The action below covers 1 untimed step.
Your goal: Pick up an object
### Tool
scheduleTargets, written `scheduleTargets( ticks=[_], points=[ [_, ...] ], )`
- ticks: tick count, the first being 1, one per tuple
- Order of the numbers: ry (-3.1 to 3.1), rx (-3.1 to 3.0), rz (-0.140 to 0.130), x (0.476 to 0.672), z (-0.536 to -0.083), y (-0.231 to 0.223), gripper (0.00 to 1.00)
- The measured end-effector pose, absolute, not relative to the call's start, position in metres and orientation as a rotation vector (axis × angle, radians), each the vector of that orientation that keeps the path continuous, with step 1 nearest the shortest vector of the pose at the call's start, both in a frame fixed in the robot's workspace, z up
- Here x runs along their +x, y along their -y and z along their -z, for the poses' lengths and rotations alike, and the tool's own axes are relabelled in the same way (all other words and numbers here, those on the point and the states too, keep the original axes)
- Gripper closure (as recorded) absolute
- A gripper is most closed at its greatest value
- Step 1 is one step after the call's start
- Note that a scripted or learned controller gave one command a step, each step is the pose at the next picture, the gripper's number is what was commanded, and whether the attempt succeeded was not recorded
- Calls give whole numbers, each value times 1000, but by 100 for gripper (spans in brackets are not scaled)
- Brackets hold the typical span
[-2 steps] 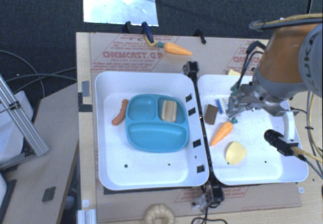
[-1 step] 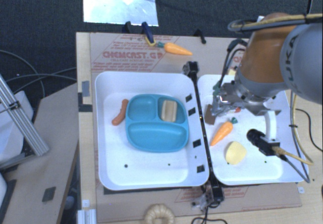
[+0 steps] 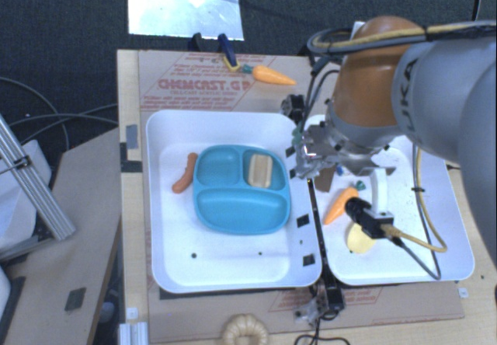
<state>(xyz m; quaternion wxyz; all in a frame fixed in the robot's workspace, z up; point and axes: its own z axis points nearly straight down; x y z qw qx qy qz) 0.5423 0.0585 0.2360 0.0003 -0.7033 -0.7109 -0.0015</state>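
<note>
From above, the grey arm with its orange band reaches in from the right, its gripper [image 3: 330,176] low over the right white bin [image 3: 435,254] beside the divider; whether it is open or closed cannot be told. An orange carrot-shaped toy [image 3: 339,204] and a pale yellow rounded piece [image 3: 358,240] lie just nearer. Descending there, it could strike the bin wall and miss.

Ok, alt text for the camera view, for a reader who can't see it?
The grey arm's gripper hangs over the right bin, near an orange carrot and a yellow piece. The left bin holds a blue divided plate and a sausage.
</note>
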Motion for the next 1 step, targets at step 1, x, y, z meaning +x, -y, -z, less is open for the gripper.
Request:
scheduleTargets(
  ticks=[1],
  points=[
    [2230,-2211,1,529,-222,-98,100]
  ],
)
